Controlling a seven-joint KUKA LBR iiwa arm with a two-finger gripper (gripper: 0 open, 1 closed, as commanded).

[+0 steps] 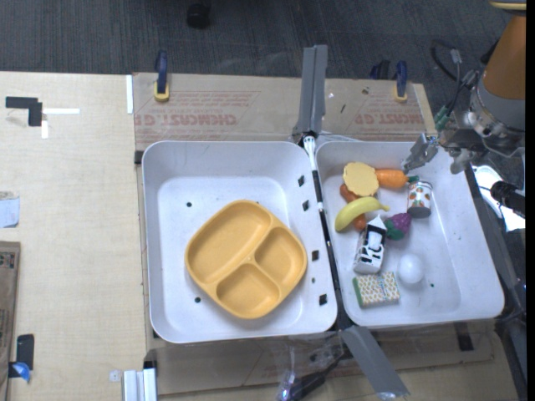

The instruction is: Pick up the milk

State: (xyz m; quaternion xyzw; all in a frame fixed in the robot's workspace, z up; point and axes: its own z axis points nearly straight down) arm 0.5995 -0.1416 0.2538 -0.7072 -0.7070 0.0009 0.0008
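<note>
The milk (370, 246) is a small white carton with black markings. It lies tilted near the middle of the right bin (476, 291), between a banana (358, 212) and a white ball (410, 269). My gripper (438, 159) hangs at the far right corner of that bin, up and to the right of the milk and well apart from it. Its fingers are spread open with nothing between them. The left fingertip (417, 156) sits just above an orange carrot (389, 177) and a small can (419, 200).
The right bin also holds a yellow round slice (360, 176), a purple piece (399, 224) and a speckled sponge-like block (376, 289). The left bin (167, 224) carries a yellow divided plate (245, 259). A grey divider post (313, 90) stands between the bins at the back.
</note>
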